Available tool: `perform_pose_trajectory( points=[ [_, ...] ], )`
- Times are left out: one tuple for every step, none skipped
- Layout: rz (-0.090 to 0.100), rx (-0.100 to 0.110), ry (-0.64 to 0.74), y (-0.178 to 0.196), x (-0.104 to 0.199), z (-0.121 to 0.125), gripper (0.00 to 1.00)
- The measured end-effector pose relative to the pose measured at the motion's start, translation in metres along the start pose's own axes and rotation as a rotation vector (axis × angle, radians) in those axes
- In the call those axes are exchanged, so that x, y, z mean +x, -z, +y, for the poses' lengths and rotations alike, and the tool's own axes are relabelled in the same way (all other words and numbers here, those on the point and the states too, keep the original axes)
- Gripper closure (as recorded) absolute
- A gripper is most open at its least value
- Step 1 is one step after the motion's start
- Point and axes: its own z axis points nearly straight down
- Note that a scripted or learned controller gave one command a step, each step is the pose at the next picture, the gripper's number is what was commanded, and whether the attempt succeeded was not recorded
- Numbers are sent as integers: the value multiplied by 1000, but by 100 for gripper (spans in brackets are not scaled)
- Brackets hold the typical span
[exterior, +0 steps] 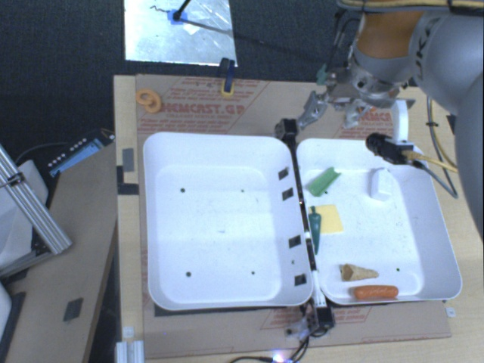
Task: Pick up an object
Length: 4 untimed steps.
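Step in hand, judging by layout: approach and target selection, nothing picked yet. Candidates all in right shallow white bin (435, 225): flat green wedge-shaped piece (324, 180) near back-left corner, yellow square sheet (328, 219) below it, dark green pepper-shaped item (314, 225) tight against divider wall, small white block (379, 183) toward back right, tan cone (357, 272) and orange carrot-like stick (376, 293) near front rim. Best bet probably tan cone or white block: clear space on all sides, some height for fingers. Avoid dark green item, too close to wall; yellow sheet likely too flat. Come straight down, centre on object, close across narrow axis. Left white bin (162, 203) bare of candidates. Two-finger metal gripper (331, 112) poised above back rim of right bin, grey arm with orange band entering from upper right, wrist tilted down-left. Fingers spread apart, nothing between them.
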Motion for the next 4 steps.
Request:
perform_pose_trajectory(
  points=[
    [-1, -2, -5, 11, -5, 0, 100],
    [1, -5, -1, 83, 69, 0, 100],
    [1, -1, -3, 114, 113, -4, 100],
    [-1, -2, -4, 149, 151, 1, 100]
  ],
)
